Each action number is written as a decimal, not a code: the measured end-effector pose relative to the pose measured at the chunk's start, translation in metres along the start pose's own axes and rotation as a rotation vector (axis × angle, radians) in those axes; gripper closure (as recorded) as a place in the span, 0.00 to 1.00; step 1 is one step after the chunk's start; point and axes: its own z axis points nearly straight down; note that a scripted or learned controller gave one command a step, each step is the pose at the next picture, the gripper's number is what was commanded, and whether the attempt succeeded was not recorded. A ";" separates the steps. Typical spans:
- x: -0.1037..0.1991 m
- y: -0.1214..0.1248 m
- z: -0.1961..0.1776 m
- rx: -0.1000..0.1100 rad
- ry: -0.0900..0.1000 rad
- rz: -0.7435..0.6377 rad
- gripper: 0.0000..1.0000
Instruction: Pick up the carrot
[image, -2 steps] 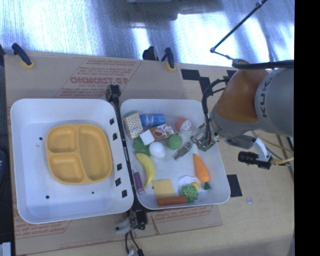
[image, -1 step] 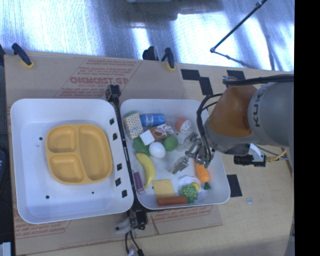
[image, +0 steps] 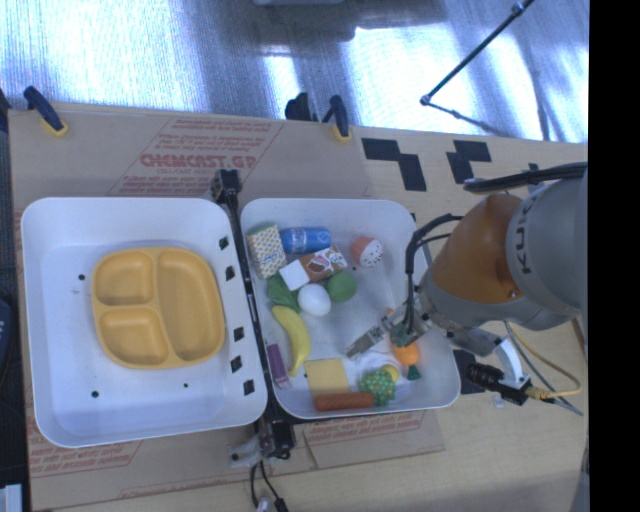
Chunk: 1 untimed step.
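At 4 o'clock corner of right bin (image: 300, 212), gripper (image: 392, 335) low among toys; finger state cannot tell. Carrot (image: 406, 353), orange with green top, just beside gripper at its 4 o'clock, near bin wall. Banana (image: 293, 337) at 9 o'clock from gripper. Yellow divided plate (image: 158, 305) in left bin (image: 60, 225).

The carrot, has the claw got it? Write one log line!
claw: low in right bin | carrot: beside claw, not seen between fingers | grasp: unconfirmed | yellow tray: left bin
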 end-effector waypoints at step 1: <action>-0.001 0.001 -0.011 0.000 -0.002 -0.005 1.00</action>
